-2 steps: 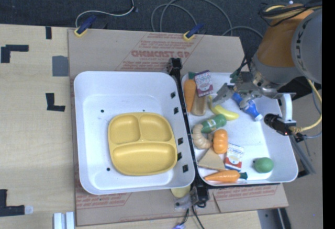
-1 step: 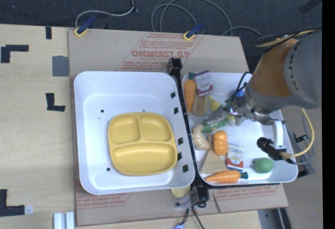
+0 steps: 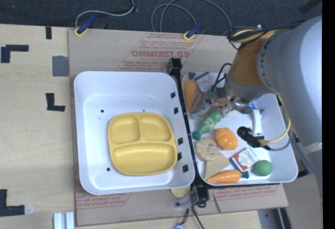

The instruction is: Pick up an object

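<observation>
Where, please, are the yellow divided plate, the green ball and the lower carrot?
yellow divided plate (image 3: pixel 142 144), camera view, large lower compartment.
green ball (image 3: pixel 262 168), camera view, its middle.
lower carrot (image 3: pixel 226 176), camera view, mid-body.

The right bin (image 3: pixel 289 169) is holding a jumble of toy food. A green bottle (image 3: pixel 208 123) is lying tilted near the bin's left wall, with an orange carrot-like piece (image 3: pixel 190 94) standing just above it against that wall. A round tan cookie (image 3: pixel 208 149) is lying flat below the bottle, touching an orange fruit-shaped piece (image 3: pixel 226 138) at its right. Along the front edge a carrot (image 3: pixel 225 176) is lying on its side, a small red-and-white packet (image 3: pixel 244 159) is sitting above it, and a green ball (image 3: pixel 262 168) is resting just beside the packet.
</observation>
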